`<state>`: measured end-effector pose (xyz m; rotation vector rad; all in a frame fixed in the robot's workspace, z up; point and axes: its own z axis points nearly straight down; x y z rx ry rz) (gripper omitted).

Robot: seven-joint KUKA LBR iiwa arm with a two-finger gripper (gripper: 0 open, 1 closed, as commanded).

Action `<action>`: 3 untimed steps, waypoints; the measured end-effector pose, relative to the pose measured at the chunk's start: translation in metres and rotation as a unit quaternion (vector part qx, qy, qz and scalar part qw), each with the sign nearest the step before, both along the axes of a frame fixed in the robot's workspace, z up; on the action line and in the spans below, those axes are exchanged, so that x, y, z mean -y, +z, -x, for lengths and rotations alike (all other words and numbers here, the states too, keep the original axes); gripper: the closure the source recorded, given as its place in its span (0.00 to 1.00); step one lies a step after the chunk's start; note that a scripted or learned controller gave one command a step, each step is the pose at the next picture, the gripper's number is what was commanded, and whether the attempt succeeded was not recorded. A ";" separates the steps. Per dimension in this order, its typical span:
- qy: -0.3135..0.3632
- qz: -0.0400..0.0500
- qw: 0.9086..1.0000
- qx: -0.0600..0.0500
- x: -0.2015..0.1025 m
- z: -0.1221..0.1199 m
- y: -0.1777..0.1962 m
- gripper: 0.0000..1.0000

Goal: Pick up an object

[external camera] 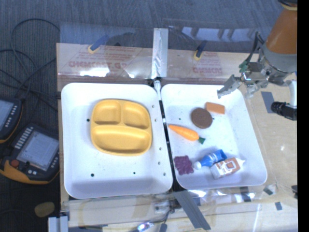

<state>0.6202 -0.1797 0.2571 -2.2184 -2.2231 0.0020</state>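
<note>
The right bin (253, 144) holds several small things. An orange block (215, 108) lies beside a brown round disc (201, 118). A carrot (183, 132) lies near the divider, with a purple grape bunch (183, 165) at the front. A blue bottle (210, 159) lies next to a small white and brown carton (226, 167). My gripper (238, 90) hangs over the bin's far right corner, above and to the right of the orange block. It is open, with nothing between its fingers.
A yellow divided plate (120, 126) lies in the left bin (72, 168). Past the bench's left edge sit a handheld controller (29, 151) and cables. A clear screen stands behind the bins.
</note>
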 end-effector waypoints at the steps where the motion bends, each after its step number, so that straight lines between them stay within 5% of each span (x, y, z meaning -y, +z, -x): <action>1: 0.024 0.000 1.000 -0.001 -0.049 -0.026 -0.123 0.00; 2: 0.025 -0.001 1.000 0.000 -0.049 -0.026 -0.097 0.00; 3: 0.059 0.003 0.998 0.009 -0.055 0.003 -0.164 0.00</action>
